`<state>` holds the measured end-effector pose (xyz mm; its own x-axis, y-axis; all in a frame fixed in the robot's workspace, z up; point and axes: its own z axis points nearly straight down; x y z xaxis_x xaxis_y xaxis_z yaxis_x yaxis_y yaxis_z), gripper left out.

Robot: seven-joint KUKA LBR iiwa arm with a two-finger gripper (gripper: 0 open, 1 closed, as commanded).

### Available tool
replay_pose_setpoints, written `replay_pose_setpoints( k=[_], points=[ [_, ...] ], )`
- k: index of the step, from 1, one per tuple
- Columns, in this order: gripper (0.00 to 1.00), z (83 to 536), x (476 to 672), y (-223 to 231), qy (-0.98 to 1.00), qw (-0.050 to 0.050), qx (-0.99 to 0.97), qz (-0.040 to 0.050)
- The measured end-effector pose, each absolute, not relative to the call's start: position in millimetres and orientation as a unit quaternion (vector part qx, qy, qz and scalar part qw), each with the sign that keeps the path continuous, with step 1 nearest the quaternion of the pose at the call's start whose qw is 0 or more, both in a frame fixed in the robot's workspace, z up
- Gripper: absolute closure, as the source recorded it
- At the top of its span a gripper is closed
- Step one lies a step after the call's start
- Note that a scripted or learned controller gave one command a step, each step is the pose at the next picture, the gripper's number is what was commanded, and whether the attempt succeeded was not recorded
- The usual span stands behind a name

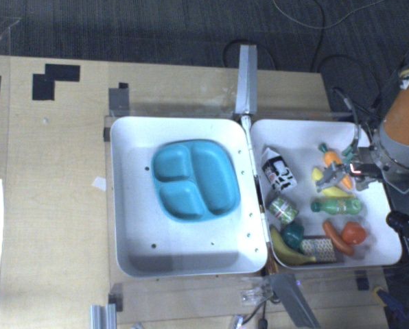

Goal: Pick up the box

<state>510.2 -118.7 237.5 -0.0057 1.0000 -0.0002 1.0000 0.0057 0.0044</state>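
The box is a small white carton with black print. It lies tilted in the upper left part of the right bin, close to the divider between the bins. My gripper hangs low over the right side of that bin, well to the right of the box and apart from it. It sits among a yellow item and an orange and green toy carrot. Nothing can be made out held in it.
Around the box lie a green can, a banana, a teal piece, a green bottle, a red-orange toy and a grey speckled block. The left bin holds a blue divided plate.
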Motion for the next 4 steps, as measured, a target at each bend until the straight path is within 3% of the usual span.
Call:
replay_pose_setpoints(
  k=[1,2,3,4],
  points=[
    [0.00,128,577.1,-82,0.749,0.001,0.662,0.0010],
    [0.00,125,523.0,-123,0.776,0.002,0.631,0.0015],
    [0.00,89,554.7,-89,0.723,0.005,0.691,0.0036],
    [0.00,90,511.0,-124,0.659,0.005,0.752,0.0057]
  ],
)
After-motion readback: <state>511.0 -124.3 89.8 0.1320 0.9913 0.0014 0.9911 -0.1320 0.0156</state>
